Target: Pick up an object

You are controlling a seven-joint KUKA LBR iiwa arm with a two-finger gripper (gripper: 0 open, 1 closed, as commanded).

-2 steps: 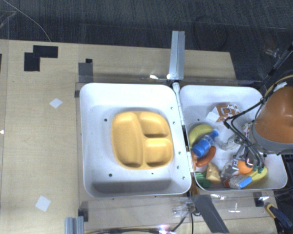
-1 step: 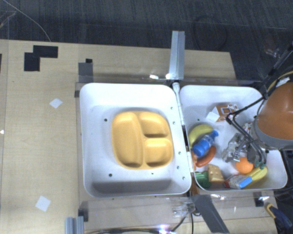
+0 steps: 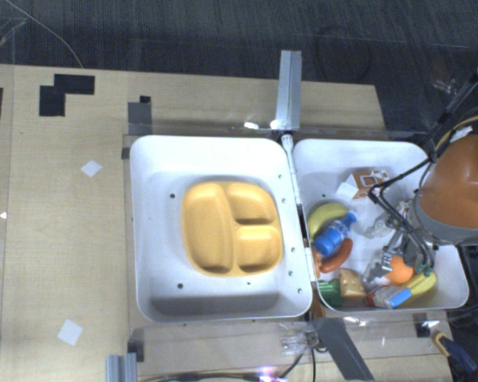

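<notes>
In right bin (image 3: 454, 293) near front edge: hand (image 3: 392, 265) over clutter; grip state unclear.

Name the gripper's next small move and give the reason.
Probably a short descent: the gripper hangs over the cluttered right bin, just above the orange ball beside the banana, and nothing visibly sits between its fingers.

The grey arm with its orange band (image 3: 462, 183) is cut off by the picture's right edge. It hides the right-hand part of the shallow white right bin (image 3: 334, 156), and its dark metal gripper (image 3: 398, 263) covers part of the small orange ball (image 3: 401, 272) and the yellow banana-shaped toy (image 3: 421, 285) beneath it. The crumpled clear wrapper (image 3: 376, 229) left of the gripper is too blurred to identify.
</notes>
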